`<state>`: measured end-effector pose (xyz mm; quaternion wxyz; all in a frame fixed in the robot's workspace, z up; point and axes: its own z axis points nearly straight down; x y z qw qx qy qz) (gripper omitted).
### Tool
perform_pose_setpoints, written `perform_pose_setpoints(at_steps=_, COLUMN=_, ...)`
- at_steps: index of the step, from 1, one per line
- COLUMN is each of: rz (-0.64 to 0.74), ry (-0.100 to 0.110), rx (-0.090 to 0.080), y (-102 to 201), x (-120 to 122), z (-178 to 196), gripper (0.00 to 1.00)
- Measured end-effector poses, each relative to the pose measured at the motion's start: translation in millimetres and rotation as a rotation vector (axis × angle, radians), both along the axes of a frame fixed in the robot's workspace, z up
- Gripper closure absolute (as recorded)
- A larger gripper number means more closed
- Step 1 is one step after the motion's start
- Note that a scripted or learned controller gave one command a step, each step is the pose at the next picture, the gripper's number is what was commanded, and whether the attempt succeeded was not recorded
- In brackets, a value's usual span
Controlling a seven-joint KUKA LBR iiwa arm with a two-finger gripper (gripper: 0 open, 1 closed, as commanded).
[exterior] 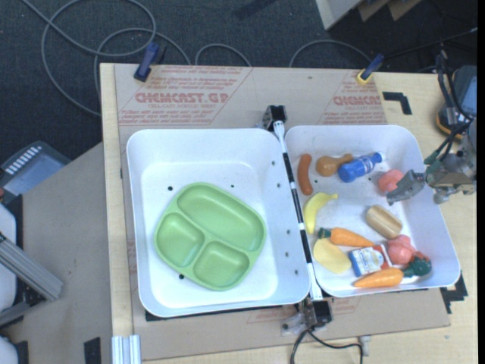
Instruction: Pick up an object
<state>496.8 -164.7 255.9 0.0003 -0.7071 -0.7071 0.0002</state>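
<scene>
A grey robot arm reaches in from the right edge of the counter [227, 89], its claw [409, 188] poised over the right bin [424, 139], beside a pink round piece [390, 179]; whether the claw is open or closed cannot be told from this angle, and nothing can be seen in its grip. The right bin holds the likely targets, a crowd of toy food: a red sausage [305, 173], a tan pear-shaped piece [332, 164] touching a blue bottle [358, 167], a yellow banana [316, 207], a bread roll [383, 221], an orange carrot [351, 238], a pale yellow piece [331, 255], a small blue-and-white packet [366, 262], a second carrot [377, 279] and a red fruit [401, 249] near the lower corner. The left bin [144, 158] carries a green divided tray [210, 235]. For a clean pick, the claw would best settle on a piece with free space on both sides; the pink piece just beside it and the bread roll look the least crowded, while the cluster at the lower corner risks a nudge or a double catch. The counter is topped with a brown printed cardboard sheet, clamped at the far edge by a blue clip [147, 61] and a yellow-and-blue one [370, 68]; beyond it lies dark carpet strewn with looping grey cables [91, 14].
</scene>
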Motion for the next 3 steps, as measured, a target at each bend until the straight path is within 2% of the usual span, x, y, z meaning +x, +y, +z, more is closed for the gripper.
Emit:
perform_pose_setpoints(at_steps=1, rz=0.0, ry=0.002, rx=0.001, y=11, x=-8, z=-106, gripper=0.0)
perform_pose_setpoints(at_steps=2, rz=0.0, ry=-0.01, rx=-0.003, y=-16, x=28, z=-168, gripper=0.0)
perform_pose_setpoints(at_steps=3, rz=-0.001, ry=-0.014, rx=-0.008, y=-17, x=28, z=-158, gripper=1.0)
